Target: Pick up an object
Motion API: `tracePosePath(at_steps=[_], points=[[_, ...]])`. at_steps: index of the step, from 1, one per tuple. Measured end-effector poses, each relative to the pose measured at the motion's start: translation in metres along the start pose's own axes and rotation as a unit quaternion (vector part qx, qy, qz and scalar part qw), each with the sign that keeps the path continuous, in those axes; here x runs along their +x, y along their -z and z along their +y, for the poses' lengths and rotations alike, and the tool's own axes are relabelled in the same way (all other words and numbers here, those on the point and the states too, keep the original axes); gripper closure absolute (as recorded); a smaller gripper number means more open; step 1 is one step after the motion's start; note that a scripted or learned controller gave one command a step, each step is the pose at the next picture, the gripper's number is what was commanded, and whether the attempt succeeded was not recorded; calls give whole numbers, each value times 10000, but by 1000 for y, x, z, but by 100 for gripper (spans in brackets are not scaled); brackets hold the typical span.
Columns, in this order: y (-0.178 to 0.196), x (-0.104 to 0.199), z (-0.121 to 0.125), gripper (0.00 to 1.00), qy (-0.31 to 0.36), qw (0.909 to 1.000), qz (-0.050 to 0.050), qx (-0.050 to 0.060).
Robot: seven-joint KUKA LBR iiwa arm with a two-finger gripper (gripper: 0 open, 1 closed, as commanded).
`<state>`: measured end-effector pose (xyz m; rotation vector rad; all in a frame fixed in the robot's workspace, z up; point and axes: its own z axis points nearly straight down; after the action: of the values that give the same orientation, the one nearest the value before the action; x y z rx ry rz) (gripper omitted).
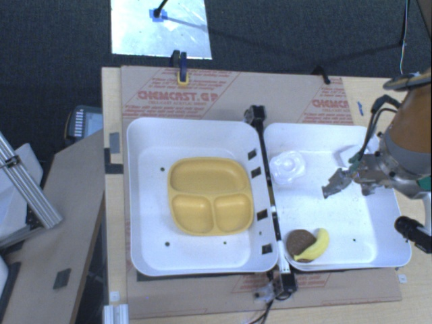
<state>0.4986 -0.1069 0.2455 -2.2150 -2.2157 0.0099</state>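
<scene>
The right bin [351, 248] holds a clear plastic cup [286, 165] near its far left corner. A yellow banana [314, 246] lies against a brown round object [300, 240] at the bin's near left corner. My gripper [335, 184] hangs over the middle of the right bin, its dark fingers pointing left and down. It is to the right of the cup and above the banana, apart from both. Nothing shows between its fingers.
A yellow three-compartment tray [208, 195] sits in the middle of the left bin [148, 147]. A black divider [262, 174] with clips runs between the bins. The arm's orange band [412, 123] and grey wrist cover the right bin's right edge.
</scene>
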Motion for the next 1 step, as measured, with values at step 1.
tracePosePath(at_steps=[1], points=[[6,0,2,0,15,10000,-9,-62]])
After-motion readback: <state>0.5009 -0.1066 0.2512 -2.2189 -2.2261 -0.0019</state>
